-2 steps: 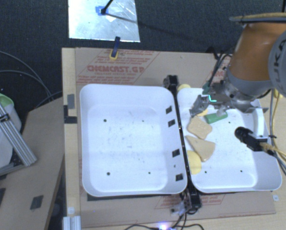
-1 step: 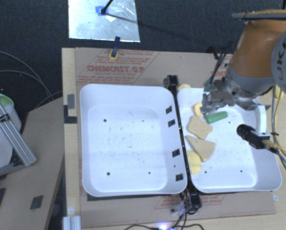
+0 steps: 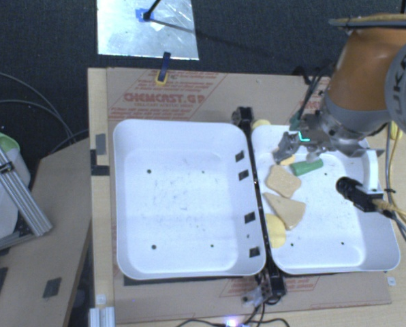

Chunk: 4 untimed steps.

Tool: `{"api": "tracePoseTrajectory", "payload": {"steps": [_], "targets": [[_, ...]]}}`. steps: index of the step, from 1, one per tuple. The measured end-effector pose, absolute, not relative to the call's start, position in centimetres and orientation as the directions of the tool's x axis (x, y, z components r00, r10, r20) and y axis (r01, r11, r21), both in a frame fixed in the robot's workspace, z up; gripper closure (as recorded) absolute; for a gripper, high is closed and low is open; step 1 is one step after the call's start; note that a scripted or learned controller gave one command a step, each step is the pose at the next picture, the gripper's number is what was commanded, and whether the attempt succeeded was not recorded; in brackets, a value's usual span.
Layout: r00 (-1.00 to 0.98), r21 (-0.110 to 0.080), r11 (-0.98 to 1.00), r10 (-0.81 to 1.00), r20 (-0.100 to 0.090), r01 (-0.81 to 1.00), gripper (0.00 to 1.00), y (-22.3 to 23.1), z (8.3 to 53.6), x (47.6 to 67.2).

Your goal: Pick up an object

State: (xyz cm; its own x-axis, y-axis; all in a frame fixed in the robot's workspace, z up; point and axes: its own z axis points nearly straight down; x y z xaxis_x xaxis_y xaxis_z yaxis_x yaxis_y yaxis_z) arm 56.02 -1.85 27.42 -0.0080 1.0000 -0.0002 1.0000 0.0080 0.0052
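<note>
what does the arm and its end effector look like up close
The arm is bulky and rounded, with an orange band above a grey wrist. The end effector is small, grey and metallic, with a little teal light glowing on it. Yellow and dark cables run beside the arm.

The grey arm with its orange band (image 3: 380,73) is cut off by the right edge and the top corner, so its upper links cannot be followed. The tips of the metal end effector (image 3: 286,152) are too small and blurred for their spacing to be judged. A small round yellow object (image 3: 260,124) at the far rim of the right-hand white bin (image 3: 339,251) is partly hidden by the black divider clamp. A pale yellow rounded piece (image 3: 276,231) is partly tucked against the bin's left wall. The aluminium frame (image 3: 12,189) is cut by the left edge.
</note>
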Motion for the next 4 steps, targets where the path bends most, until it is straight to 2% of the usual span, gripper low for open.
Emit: {"api": "tracePoseTrajectory", "payload": {"steps": [1,2,3,4], "targets": [[0.001,-0.006,-0.001,1.000,0.000,1.000,0.00,-4.2,17.9,55.4],[-0.005,0.006,0.005,1.000,-0.001,1.000,0.00,-4.3,18.5,59.7],[0.005,0.000,-0.005,1.000,0.000,1.000,0.00,-11.8,8.3,58.6],[-0.013,0.014,0.013,1.000,0.002,1.000,0.00,-2.2,19.2,62.7]]}}
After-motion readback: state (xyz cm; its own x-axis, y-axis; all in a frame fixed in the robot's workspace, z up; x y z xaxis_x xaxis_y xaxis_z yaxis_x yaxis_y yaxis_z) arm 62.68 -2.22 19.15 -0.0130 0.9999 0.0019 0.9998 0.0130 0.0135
